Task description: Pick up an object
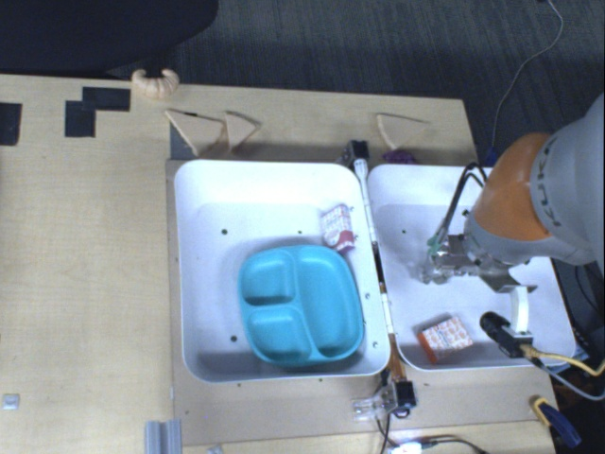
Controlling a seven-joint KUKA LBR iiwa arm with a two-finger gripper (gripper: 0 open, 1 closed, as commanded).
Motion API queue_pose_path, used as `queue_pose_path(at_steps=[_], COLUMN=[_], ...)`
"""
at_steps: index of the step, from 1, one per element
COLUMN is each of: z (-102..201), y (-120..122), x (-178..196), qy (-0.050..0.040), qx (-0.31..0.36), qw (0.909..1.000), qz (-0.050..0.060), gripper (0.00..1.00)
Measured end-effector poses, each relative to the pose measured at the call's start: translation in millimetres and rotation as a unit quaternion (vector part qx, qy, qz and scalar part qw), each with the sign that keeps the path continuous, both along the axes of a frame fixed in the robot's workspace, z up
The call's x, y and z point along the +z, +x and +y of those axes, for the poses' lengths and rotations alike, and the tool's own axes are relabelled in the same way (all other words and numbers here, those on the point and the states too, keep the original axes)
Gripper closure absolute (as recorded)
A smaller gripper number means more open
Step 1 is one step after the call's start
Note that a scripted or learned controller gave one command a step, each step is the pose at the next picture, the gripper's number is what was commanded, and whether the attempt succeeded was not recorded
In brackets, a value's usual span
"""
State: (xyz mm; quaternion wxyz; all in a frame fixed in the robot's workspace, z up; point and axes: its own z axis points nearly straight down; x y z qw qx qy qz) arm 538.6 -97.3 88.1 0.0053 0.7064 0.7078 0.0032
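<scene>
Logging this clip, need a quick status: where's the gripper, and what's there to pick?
Gripper low inside right bin, nothing seen held. Orange packet lies apart, nearer the front wall. Left bin: blue divided tray, small packet.

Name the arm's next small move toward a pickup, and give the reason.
Probably shift the pincer toward the view's bottom and lower it over the small orange packet. That packet lies just below it in the right bin, apart from the other items.
</scene>
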Motion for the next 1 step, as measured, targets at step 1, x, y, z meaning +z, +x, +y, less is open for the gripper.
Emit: queue_pose_path(at_steps=[1], z=[-42.6], y=[20.9], x=[0.0], qy=[0.0001], qx=[0.001], qw=[1.0000], qz=[0.000], gripper=[1.00])
